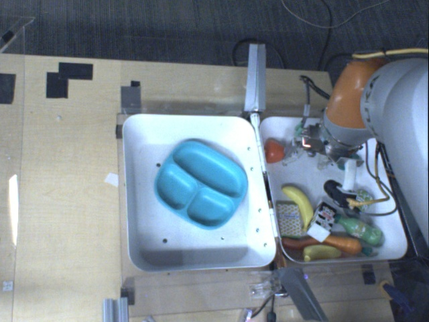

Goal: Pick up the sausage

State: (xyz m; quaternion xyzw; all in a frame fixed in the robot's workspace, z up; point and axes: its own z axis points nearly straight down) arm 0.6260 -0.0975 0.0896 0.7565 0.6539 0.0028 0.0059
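The sausage (293, 243), a dark reddish-brown link, lies along the near edge of the right bin (315, 170), partly under a yellow piece (322, 252) and a carrot (342, 243). My gripper (303, 143) hangs over the far part of that bin, just right of a red tomato (273, 151) and well away from the sausage. Nothing shows between its fingers. The grey arm with its orange band (348, 102) comes in from the right.
A banana (299, 204), a speckled pad (288, 218), a black-and-white box (324, 219), a dark eggplant (337, 193) and a green item (362, 231) crowd the right bin's near half. The left bin (137, 180) holds a blue divided plate (201, 183).
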